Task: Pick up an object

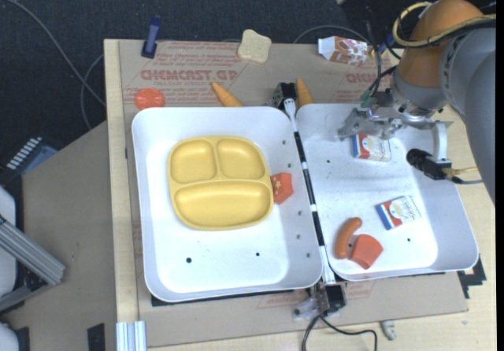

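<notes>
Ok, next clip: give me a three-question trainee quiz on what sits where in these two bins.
1. True or false: the yellow divided plate lies in the right bin.
2. Which item is the gripper directly above? A) the hot dog B) the small carton at the right bin's far end C) the orange piece
3. Fill in: the bread slice lies on the ____ board, outside both bins.

Key: 1 false, it lies in the left bin. 2 B. 3 brown cardboard.
</notes>
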Robot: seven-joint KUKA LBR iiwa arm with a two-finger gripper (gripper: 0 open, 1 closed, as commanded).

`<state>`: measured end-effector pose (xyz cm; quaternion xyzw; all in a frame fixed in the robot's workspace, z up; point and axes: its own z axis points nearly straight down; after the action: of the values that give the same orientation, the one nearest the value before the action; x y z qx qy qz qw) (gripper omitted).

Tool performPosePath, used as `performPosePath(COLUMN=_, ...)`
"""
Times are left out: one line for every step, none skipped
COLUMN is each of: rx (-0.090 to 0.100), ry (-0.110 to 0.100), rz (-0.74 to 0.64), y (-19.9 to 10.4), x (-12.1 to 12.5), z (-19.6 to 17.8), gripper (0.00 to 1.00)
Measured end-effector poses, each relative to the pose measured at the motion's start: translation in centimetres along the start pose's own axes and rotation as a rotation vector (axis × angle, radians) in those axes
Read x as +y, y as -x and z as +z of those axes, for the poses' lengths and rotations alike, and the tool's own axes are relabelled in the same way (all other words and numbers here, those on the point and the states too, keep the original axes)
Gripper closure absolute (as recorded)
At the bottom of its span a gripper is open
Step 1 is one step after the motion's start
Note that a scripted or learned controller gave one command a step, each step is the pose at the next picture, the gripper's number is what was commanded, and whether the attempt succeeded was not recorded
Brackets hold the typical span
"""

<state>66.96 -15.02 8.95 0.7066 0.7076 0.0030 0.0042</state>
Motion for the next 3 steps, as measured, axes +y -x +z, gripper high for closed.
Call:
performPosePath(rx=-0.003, ry=0.008, rz=0.0, y=0.1, x=0.2, z=-1.3, gripper=1.0)
performPosePath(rx=-0.001, ry=-0.007, rz=0.002, y=3.6, x=-2.9, z=-7.6, gripper=1.0)
performPosePath(rx=0.0, ry=-0.008, rz=0.002, y=3.5, x=-3.0, z=-7.5, gripper=0.0)
